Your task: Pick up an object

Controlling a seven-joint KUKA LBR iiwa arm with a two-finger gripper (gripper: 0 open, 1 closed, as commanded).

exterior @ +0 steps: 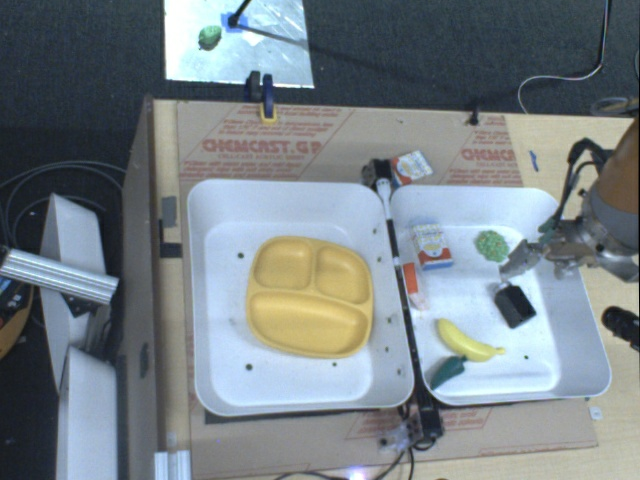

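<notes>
The right bin (575,368) holds several small things. A green knobbly ball (491,245) lies at the back, and a small white, red and blue box (431,247) sits to its left. Toward the front are a yellow banana (467,341) and a dark green pepper-like piece (447,370). A thin white and red stick (411,281) lies along the divider. My gripper (548,252) hangs over the bin's right side, just right of the green ball and apart from it. Nothing shows in its grasp.
The left bin (215,268) carries a yellow divided plate (308,295). A small orange and white packet (411,167) lies on the cardboard behind the bins. A blue and yellow clamp (263,93) stands at the bench's back edge.
</notes>
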